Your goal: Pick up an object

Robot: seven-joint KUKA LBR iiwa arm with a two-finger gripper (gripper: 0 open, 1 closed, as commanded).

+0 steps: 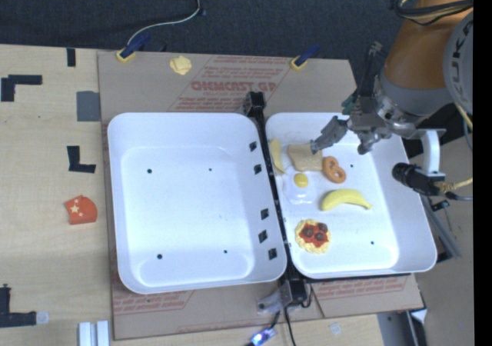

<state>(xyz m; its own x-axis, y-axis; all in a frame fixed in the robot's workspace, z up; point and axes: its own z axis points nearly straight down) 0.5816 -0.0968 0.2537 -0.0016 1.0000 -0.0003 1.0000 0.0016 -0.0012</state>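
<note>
I see gripper (329, 135) over right bin (400, 256), tip just above tan bread slice (303, 158); can't tell jaw opening. Nearby: glossy pretzel (334, 170), curved banana (345, 199), round tart (313, 236).

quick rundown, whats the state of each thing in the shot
gripper: over the right bin, by the bread slice, nothing seen between its fingers
bread slice: lying flat in the right bin
pretzel: flat, right of the bread
banana: on its side in the right bin
small tart: upright, topping up
right bin: holds the food pieces
red piece: on the bench, outside the bins
</note>
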